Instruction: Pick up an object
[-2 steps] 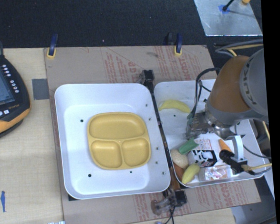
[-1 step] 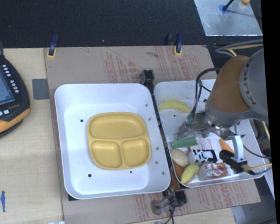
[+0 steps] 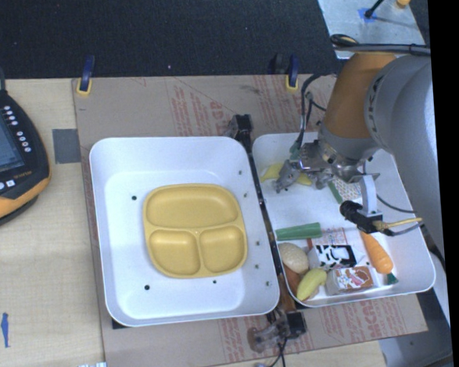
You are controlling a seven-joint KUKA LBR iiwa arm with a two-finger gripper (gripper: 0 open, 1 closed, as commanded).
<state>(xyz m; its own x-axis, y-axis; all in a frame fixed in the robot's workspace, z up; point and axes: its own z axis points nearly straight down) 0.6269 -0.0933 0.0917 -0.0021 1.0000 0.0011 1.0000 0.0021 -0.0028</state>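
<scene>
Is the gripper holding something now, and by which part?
It cannot be told. The gripper is low in the right bin by a yellow object.

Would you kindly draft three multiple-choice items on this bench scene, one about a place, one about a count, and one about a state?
1. Where does the yellow divided tray lie?
A. In the left bin
B. In the right bin
C. On the bare bench

2. How many compartments does the tray have?
A. Two
B. Three
C. Five

3. Where is the gripper now?
A. Raised over the left bin
B. Parked off the bench
C. Down at the far end of the right bin

Answers:
1. A, since the tray sits inside the left bin.
2. B, as one long compartment lies above two smaller ones.
3. C, because the gripper is low in the right bin, by a yellowish item, away from the green stick and the carrot.
</scene>
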